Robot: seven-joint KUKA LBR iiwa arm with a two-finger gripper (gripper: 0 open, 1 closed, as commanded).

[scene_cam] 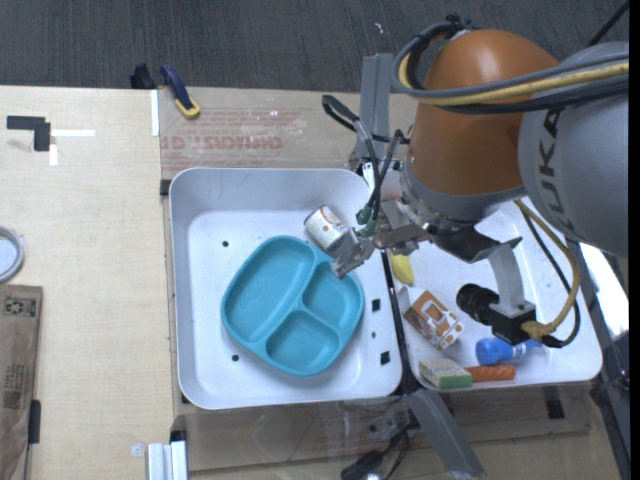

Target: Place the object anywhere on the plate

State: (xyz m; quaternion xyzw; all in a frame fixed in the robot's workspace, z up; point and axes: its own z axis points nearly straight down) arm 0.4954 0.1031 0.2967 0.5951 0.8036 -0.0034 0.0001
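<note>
At the gripper (347,256): hangs low in the left bin (186,268), right over the upper right rim of the blue plate (285,313). Cannot tell from this slant whether wide or narrow, nor whether anything sits in its grasp.

Just up and left of it, touching or nearly touching: a small white and silver can (323,226), tilted on its side. Lies beside the plate's upper right edge, over the white floor of the bin and not on the plate. Cannot tell whether resting or lifted.

Below, on the plate: three bare compartments, set at a slant in the middle of the left bin.

Across the divider, in the right bin (556,364): a yellow piece (402,268) close to the wall, a brown and white box (433,319) lower down, a blue thing (491,350) to its right, and along the front edge a green and cream block (447,373) touching an orange stick (491,373).

Farther off, on the bench: a brown cardboard sheet (250,133) behind the left bin, a blue and yellow clamp (180,94) at its corner, a roll of tape (8,256) at the far left edge.
</note>
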